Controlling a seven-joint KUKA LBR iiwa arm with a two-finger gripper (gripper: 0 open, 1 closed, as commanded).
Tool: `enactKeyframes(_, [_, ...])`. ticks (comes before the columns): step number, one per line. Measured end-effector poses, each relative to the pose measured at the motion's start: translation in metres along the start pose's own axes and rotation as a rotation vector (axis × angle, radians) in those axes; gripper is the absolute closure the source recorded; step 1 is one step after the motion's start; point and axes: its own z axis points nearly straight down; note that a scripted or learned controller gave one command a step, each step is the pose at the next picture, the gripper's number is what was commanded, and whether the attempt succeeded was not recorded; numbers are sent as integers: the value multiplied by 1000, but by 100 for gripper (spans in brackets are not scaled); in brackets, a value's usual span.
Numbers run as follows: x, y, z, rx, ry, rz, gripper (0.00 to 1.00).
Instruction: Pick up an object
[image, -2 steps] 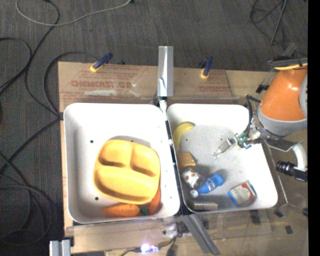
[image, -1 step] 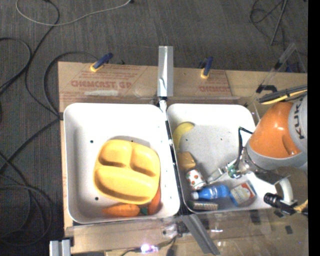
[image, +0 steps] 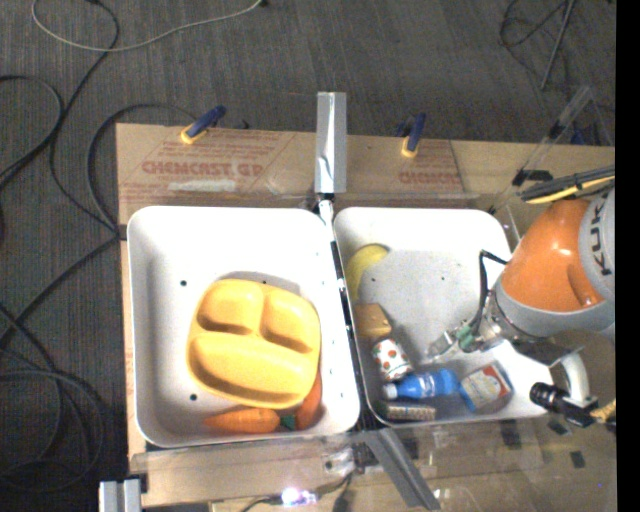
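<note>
Reaching in from the right, arm (image: 560, 280) bends down over the right bin (image: 420, 218), claw (image: 462, 338) low above its floor; grip state cannot be told. Blue bottle (image: 425, 385) lies just below-left of claw, small white cup (image: 388, 356) left, yellow ball (image: 366, 264) up-left.

2 white bins (image: 150, 300), 1 yellow tray (image: 255, 340), 1 carrot (image: 242, 421), 1 blue bottle (image: 425, 385), 2 clamps (image: 203, 124).

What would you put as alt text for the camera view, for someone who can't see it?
A grey and orange robot arm reaches from the right over the right bin, which holds a blue bottle, a yellow ball and small items. The left bin holds a yellow tray over a carrot.
</note>
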Motion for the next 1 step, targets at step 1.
enactKeyframes(1, [0, 0, 0, 0, 0, 0, 0])
